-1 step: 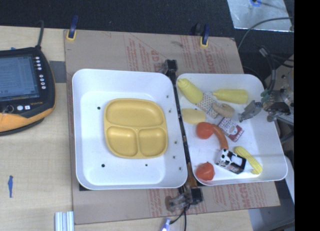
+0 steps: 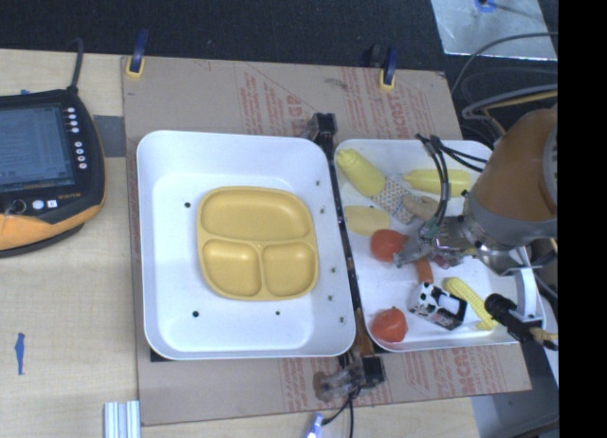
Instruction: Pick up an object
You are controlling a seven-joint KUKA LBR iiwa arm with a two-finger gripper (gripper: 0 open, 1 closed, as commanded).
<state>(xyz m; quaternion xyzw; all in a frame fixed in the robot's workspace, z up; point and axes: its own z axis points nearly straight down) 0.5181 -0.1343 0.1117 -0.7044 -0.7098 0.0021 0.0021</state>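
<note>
1. Camera view is showing the right bin (image 2: 505, 339) crowded with toy food; the likely target, a red tomato-like piece (image 2: 385, 244), is lying near its middle, just beside the gripper (image 2: 420, 248).
2. Around it, yellow pieces such as a banana-like one (image 2: 361, 172) are lying toward the far wall, another red piece (image 2: 390, 325) is sitting at the near rim, and a black-and-white toy (image 2: 436, 304) is resting close by.
3. To grasp well, the arm (image 2: 512, 190) should be descending straight onto one piece, avoiding neighbours.
4. Fingers are pointing left near the red piece; I cannot tell how open they are, perhaps because cables are hiding them.
5. Left bin (image 2: 161, 237) is holding a yellow divided plate (image 2: 257, 242).
</note>
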